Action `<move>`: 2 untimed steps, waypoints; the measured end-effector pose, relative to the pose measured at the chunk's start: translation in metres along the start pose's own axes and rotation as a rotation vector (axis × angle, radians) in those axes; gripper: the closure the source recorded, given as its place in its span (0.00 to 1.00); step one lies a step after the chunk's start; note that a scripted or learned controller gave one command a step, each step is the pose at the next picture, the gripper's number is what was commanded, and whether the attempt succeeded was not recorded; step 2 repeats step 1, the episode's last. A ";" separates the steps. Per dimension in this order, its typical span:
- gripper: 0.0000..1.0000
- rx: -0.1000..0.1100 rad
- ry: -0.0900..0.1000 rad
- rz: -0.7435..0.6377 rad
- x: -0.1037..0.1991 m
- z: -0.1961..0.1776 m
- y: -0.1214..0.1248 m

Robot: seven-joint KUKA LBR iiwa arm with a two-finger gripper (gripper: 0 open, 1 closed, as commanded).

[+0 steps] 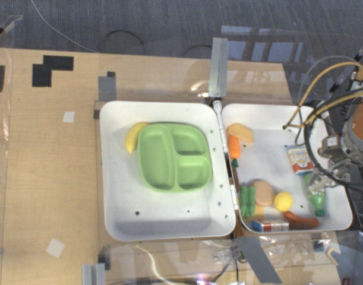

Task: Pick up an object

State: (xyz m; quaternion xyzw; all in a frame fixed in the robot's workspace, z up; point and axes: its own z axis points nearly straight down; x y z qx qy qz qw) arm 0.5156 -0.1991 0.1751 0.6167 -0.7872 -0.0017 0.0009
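While the grey arm (353,136) reaches in over the right edge of the bench (44,177), we see its gripper (321,181) hanging low over the right side of the right bin (270,141), just above a green bottle (318,205); whether its fingers stand wide or narrow we cannot tell, since cables and wrist hardware blur them.

In the left bin (116,218) we find a green divided plate (172,157) near the middle, with a yellow banana (132,137) tucked against the plate's upper left edge.

The right bin carries the clutter. Against its left wall lie a piece of bread (241,133) and an orange carrot (233,148). A small white carton (299,160) sits towards the right wall, beside the gripper. Along the near edge we count a green vegetable (247,202), a tan bun (263,192), a yellow lemon (283,202), a red sausage (300,221) and a small flat box (270,225) at the rim. The green bottle stands near the bin's near right corner, close to the sausage's end.
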 end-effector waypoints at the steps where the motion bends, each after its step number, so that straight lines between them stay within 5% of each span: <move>1: 1.00 0.016 -0.001 -0.109 -0.049 -0.068 -0.016; 2: 1.00 0.016 -0.001 -0.109 -0.049 -0.068 -0.016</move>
